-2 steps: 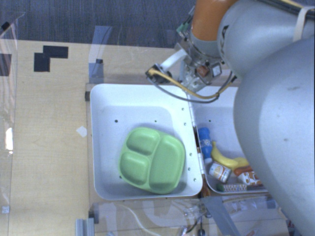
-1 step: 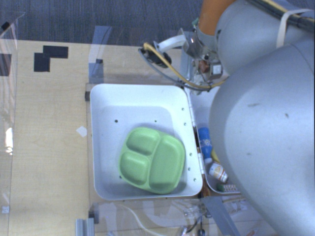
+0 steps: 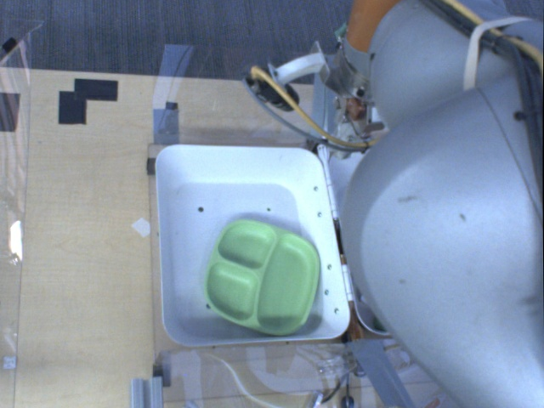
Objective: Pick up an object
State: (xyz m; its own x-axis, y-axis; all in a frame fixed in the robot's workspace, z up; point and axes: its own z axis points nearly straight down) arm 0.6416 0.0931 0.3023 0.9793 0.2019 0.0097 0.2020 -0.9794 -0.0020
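**Clerk:** Largest item first?

**Keeper:** Arm (image 3: 450, 202), grey, bulking over the right bin and hiding nearly all of it. Orange band (image 3: 374, 11) at the top, above the wrist. Yellow and white cables (image 3: 293, 104) loop out from the wrist area over the bench's far edge.

**Clerk:** Gripper condition?

**Keeper:** Cannot tell. The wrist hardware (image 3: 348, 79) sits near the far right corner of the left bin, but the arm's body masks what lies below it.

**Clerk:** Next.

**Keeper:** Bench (image 3: 76, 228), pale wood-grain top. Two black marks (image 3: 85, 99) near its far left corner. A clear panel (image 3: 13, 185) stands along its left edge, catching glare. A small pale chip (image 3: 140, 226) lies on the bare wood just left of the left bin.

**Clerk:** Floor?

**Keeper:** Dark blue-grey carpet (image 3: 170, 15) beyond the bench's far edge.

**Clerk:** Bins.

**Keeper:** Left bin (image 3: 183, 177), shallow, white, rounded corners, a few small dark holes in its floor. Right bin (image 3: 367, 317), a sliver of white rim showing under the arm at the near side. Grey brackets (image 3: 167, 92) at the left bin's far left corner; metal fittings and wire (image 3: 255, 381) along its near edge.

**Clerk:** The object for picking?

**Keeper:** Green tray (image 3: 263, 276), one count. Soft-cornered, three compartments: two smaller on its left, one long on its right. Lies flat on the left bin's floor, toward the near right corner, just beside the right wall. Nothing touches it from above.
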